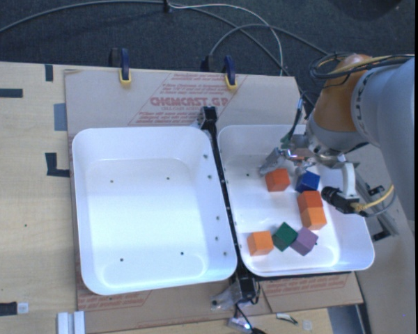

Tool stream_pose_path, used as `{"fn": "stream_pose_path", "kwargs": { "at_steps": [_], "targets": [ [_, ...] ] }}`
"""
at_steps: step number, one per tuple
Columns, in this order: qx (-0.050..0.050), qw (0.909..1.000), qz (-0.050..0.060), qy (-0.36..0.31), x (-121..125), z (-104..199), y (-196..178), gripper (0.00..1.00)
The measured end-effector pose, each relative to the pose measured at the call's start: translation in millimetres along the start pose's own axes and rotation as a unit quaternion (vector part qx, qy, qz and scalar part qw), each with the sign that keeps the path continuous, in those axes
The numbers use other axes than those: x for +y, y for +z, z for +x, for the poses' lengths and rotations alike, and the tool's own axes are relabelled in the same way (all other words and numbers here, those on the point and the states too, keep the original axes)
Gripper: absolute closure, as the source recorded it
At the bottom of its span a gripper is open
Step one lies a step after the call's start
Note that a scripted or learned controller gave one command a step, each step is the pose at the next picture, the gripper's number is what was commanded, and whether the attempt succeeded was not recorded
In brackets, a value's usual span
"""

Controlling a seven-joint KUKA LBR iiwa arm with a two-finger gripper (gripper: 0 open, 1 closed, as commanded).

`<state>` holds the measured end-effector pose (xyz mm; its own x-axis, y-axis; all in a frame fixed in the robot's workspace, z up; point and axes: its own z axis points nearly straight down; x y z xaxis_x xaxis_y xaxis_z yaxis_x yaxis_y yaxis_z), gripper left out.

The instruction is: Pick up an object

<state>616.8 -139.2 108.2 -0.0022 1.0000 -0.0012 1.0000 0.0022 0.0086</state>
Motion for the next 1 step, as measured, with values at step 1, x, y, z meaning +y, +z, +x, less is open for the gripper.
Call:
{"fn": "stream_pose_path", "kwargs": {
  "at_steps": [1],
  "targets": [
    [0.000, 1.0000, 0.003, 0.000, -1.7, 0.0, -6.6, 1.00]
  ]
}}
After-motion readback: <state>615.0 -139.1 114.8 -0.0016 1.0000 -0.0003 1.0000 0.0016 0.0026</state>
